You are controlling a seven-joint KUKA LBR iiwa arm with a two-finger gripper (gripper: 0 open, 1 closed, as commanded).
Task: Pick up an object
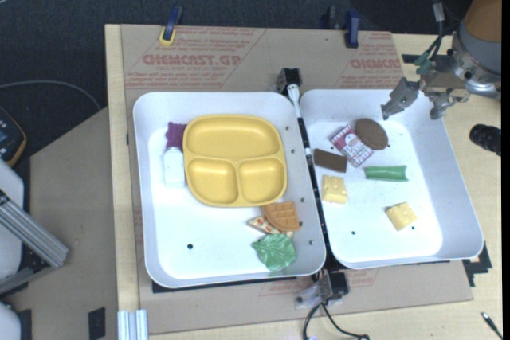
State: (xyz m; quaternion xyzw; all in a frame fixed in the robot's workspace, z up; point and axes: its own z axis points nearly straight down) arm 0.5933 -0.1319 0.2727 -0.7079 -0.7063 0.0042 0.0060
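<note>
**Gripper spread open above the right bin's far corner**

Camera view: the arm comes in from the right, its gripper [417,103] hanging over the far right corner of the right bin [454,171]. The two fingers stand spread apart, one reaching toward the bin's middle and one nearer its right wall, and nothing sits between them.

Taking the right bin as the landmark: a round brown cookie-like piece [370,134] lies in its far half, just below and left of the gripper. Touching that piece on its left is a red-and-white packet [347,142], tilted. A dark brown bar [330,161] lies just beside the packet, close to the bin's left wall. A green bean-shaped piece [386,172] lies flat near the bin's centre. A pale yellow cheese-like block [335,189] sits by the left wall, below the brown bar, and a second yellow block [401,215] sits toward the bin's near right part, well apart from the others.

Left of the right bin, the left bin [151,195] bears a yellow divided plate [235,159]. A purple item [175,133] and a white bottle [173,167] lie against the plate's left side. A waffle piece [282,216] touches the plate's near right corner, with a green lettuce leaf [276,250] just below it.
</note>
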